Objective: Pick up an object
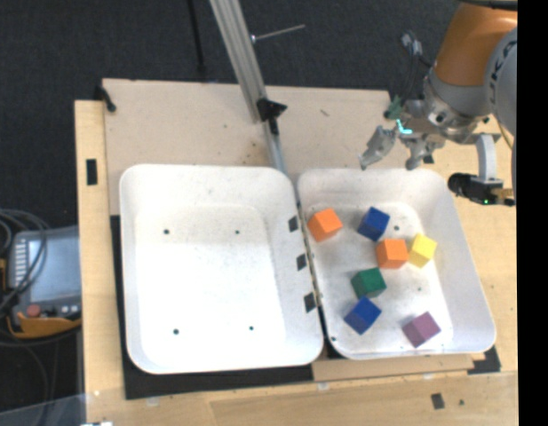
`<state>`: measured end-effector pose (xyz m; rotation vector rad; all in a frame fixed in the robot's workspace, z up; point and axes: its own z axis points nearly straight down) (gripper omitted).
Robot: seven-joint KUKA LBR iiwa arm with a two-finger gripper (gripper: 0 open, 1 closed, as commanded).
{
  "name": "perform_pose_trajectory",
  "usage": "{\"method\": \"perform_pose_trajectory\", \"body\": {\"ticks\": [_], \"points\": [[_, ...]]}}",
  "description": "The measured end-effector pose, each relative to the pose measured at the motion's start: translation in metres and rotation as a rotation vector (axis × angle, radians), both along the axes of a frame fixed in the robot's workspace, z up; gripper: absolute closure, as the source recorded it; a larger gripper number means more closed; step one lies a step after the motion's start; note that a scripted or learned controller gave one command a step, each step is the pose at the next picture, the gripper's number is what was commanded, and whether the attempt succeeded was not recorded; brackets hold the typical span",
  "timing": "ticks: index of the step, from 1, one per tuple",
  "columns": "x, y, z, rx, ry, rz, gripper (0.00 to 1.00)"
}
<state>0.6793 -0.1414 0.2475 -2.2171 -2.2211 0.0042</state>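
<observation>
The right bin holds several coloured cubes: an orange cube at its left, a blue cube, a second orange cube, a yellow cube, a green cube, a second blue cube and a purple cube. My gripper hangs above the far rim of that bin, open, with its two fingers spread and nothing between them. It is well apart from every cube.
The left bin lies beside the right one. A slanted metal pole rises from between the bins toward the far left. A screen and cables sit off the bench at the left edge.
</observation>
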Motion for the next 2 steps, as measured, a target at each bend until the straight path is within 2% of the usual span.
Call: {"method": "perform_pose_trajectory", "body": {"ticks": [1,2], "points": [[0.001,-0.001,0.003,-0.003,-0.004,0.002,0.0],[-0.001,-0.011,-0.053,-0.003,-0.003,-0.003,0.0]]}}
